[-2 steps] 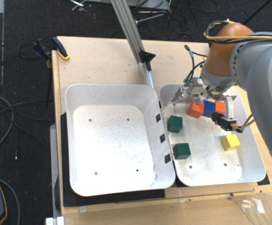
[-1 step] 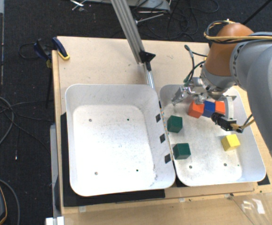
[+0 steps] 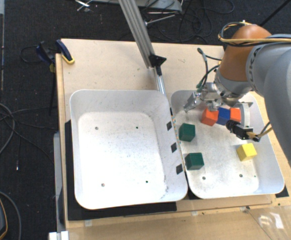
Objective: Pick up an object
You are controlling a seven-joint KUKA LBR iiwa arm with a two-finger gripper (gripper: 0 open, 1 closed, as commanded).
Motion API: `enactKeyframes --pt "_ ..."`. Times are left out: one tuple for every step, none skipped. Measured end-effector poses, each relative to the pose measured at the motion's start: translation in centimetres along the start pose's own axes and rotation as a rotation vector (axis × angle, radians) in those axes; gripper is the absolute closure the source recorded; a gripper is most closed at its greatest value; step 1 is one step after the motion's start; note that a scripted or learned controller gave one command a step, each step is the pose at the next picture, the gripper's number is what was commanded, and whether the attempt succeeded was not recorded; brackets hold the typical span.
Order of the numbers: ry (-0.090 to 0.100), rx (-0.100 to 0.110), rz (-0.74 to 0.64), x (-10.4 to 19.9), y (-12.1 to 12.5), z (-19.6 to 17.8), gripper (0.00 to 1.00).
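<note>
Your gripper (image 3: 213,101) hovers over the right bin (image 3: 265,184), beside the orange block (image 3: 210,117) — approach step; I cannot tell the jaws' state. Next, descend squarely onto one block.

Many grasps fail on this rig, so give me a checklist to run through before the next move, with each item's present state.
1. Gripper is over the right bin: ok.
2. A target lies close: the orange block and blue block sit just below the gripper: ok.
3. A block is between the fingers: cannot tell, the wrist hides them.
4. Orange and blue blocks are separated enough for a clean single pick: not ok, they touch.
5. Other picks stand free: two green blocks and the yellow block each sit apart: ok.
</note>
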State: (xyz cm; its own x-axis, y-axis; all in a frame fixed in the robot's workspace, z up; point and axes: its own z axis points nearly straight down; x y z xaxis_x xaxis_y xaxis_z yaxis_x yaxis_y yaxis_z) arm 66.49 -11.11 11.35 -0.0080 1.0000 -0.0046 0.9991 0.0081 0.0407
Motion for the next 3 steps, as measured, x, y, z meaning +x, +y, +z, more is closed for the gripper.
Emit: enactKeyframes --pt "0.000 0.000 0.000 0.00 0.00 0.00 0.00" --pt "0.000 0.000 0.000 0.00 0.00 0.00 0.00" --pt "0.000 0.000 0.000 0.00 0.00 0.00 0.00"
